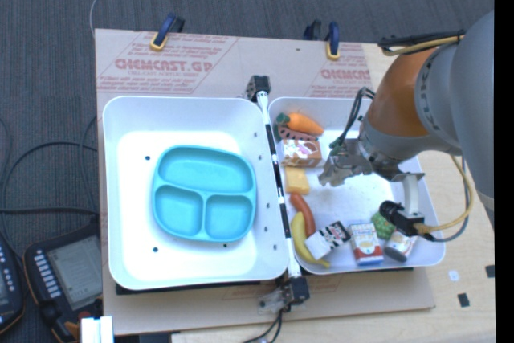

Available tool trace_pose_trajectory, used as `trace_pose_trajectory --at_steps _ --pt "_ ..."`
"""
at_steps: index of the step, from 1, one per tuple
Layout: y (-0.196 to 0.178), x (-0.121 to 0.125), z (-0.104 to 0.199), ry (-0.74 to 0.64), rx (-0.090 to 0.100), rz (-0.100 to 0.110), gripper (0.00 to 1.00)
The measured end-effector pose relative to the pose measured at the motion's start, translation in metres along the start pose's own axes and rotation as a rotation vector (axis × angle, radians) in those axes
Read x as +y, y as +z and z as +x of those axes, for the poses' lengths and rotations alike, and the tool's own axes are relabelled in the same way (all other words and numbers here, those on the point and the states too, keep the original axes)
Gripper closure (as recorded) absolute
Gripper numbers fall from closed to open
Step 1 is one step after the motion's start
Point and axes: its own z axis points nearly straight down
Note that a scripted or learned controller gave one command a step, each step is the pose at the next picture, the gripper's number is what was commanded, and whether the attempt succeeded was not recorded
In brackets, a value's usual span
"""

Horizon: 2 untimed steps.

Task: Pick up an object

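My gripper hangs over the middle of the right bin, just right of a yellow cheese block. I see nothing held in it. Along the bin's left side lie a carrot, a red-and-white snack box, a red sausage and a banana. Near the front edge sit a black-and-white carton, a red-and-white carton, a green item and a grey item.
The left bin holds a blue divided plate. A black-and-white divider rail runs between the bins. The arm's grey and orange body covers the right bin's back right part. Two clamps grip the board's far edge.
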Motion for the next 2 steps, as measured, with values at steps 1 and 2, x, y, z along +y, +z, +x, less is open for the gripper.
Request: trace_pose_trajectory --at_steps 1,2 --pt "0.010 0.089 -0.036 0.000 -0.002 -0.001 1.00" --pt "-0.046 0.002 -0.102 0.003 -0.002 0.000 1.00"
